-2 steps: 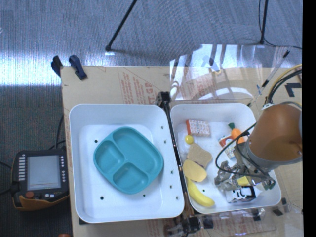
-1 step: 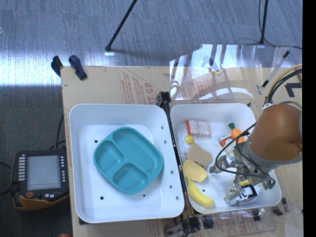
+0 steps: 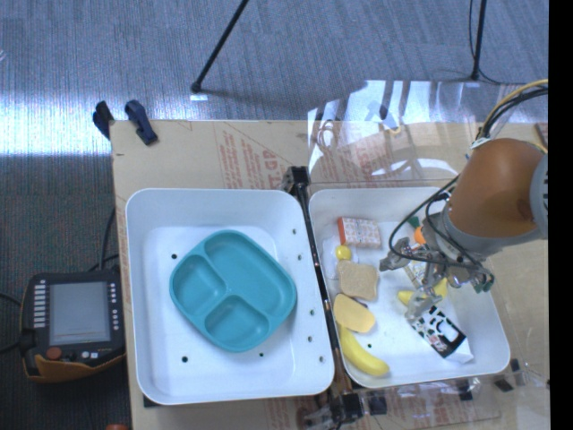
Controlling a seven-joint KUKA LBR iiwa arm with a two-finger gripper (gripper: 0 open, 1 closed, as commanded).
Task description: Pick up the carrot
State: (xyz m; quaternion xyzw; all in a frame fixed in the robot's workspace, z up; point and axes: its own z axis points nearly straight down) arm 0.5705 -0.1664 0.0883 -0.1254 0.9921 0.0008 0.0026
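A small orange piece that looks like the carrot (image 3: 418, 236) shows in the right bin (image 3: 497, 330), mostly hidden under the arm's wrist. My gripper (image 3: 428, 276) hangs low over the middle of that bin, just below and right of the orange piece. A yellow item (image 3: 411, 296) lies directly under the gripper. The orange-banded wrist (image 3: 497, 186) covers the bin's upper right part.
The right bin also holds a pink wafer block (image 3: 360, 232), a bread slice (image 3: 358, 281), a yellow oval piece (image 3: 354, 313), a banana (image 3: 364, 353) and a black-and-white carton (image 3: 439, 331). A teal divided plate (image 3: 233, 289) lies in the left bin (image 3: 148, 240).
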